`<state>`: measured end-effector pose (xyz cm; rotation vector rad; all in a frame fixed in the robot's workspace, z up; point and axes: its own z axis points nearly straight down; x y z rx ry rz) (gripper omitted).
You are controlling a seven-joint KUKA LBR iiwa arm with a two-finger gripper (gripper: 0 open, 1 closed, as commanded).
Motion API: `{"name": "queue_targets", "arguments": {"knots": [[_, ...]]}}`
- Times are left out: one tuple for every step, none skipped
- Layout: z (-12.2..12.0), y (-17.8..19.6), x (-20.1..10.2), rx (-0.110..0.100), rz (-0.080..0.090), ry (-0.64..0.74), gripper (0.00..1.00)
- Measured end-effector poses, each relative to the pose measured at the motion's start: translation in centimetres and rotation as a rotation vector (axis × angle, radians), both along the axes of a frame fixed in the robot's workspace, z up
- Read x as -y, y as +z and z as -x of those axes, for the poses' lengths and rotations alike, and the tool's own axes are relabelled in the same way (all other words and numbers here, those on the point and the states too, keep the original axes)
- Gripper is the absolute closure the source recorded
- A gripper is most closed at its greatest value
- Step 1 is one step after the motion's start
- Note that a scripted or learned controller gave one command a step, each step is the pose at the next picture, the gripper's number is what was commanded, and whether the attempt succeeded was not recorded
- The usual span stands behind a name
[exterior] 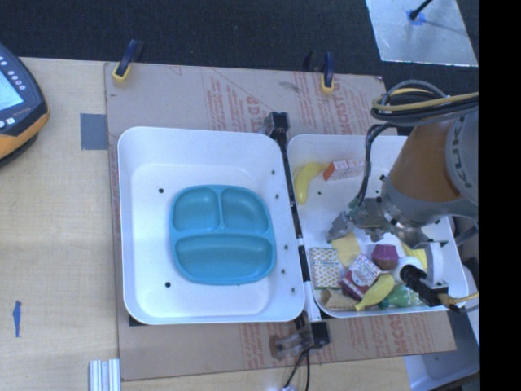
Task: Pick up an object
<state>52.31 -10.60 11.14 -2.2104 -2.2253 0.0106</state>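
Note:
My gripper (352, 223) hangs low inside the right bin (319, 147), under the grey arm with its orange band (430, 163). It sits just above a pale yellow block (347, 248). Around that block lie a purple piece (385, 257), a checkered cracker-like square (324, 266), a red and white packet (359, 278), a yellow banana-shaped toy (375, 292) and a green item (400, 298). Farther back in the same bin rest another yellow banana-shaped toy (304, 181) and a small white and orange box (346, 169). I see nothing held in the gripper.
The left bin (138, 243) holds a blue divided plate (222, 235). A black divider clip (278, 124) sits between the bins at the back. Cables (411, 100) loop above the arm. A yellow and black handheld pendant (16, 96) lies at the far left on the bench.

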Motion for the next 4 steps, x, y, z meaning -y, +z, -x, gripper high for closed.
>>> {"name": "queue_targets", "arguments": {"knots": [[-10.4,-1.9,5.0,0.014,0.003,-0.001,0.00],[-1.9,-2.0,0.2,-0.003,-0.005,-0.003,0.00],[-13.8,-0.7,1.5,0.017,0.002,0.001,0.00],[-6.3,-1.4,1.2,-0.002,-0.002,-0.004,0.00]]}}
